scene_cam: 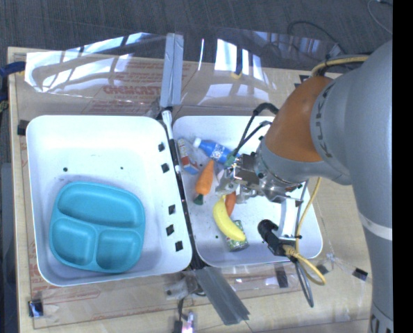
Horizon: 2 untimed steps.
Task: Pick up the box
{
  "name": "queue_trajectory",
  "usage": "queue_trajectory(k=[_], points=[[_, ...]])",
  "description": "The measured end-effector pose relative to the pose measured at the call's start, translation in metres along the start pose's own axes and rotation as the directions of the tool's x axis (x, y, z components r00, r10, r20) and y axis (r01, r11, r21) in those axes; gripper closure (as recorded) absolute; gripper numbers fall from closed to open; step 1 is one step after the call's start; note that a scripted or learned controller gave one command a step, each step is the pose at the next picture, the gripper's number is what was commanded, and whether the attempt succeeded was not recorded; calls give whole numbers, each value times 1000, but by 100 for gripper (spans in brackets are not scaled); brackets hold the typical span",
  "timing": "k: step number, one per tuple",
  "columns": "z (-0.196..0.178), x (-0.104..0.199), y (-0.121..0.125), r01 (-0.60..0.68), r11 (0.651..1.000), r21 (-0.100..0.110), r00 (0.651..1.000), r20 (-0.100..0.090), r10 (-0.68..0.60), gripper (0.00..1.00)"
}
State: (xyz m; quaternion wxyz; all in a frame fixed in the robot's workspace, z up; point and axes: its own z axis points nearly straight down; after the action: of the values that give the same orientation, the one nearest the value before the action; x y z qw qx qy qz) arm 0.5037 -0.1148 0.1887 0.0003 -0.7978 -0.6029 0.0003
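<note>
From the camera view above the tabletop [19,82], my arm [345,109] reaches in from the right over the right bin [192,241]. My hand [235,180] hangs low among the clutter there, and I cannot tell whether it is clenched or released. Just beside it lie a carrot [205,179], a banana [227,222] and a blue-capped bottle [212,149]. A small greenish box [236,244] seems to sit at the banana's near end, touching it. The left bin [88,134] carries a blue divided tray [97,225].
</note>
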Motion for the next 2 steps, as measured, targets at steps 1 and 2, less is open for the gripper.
queue_trajectory(k=[1, 2], points=[[-14, 19, 6, -337, 942, 2, 942, 0, 337, 100], [-23, 20, 7, -329, 944, 6, 944, 1, 329, 100]])
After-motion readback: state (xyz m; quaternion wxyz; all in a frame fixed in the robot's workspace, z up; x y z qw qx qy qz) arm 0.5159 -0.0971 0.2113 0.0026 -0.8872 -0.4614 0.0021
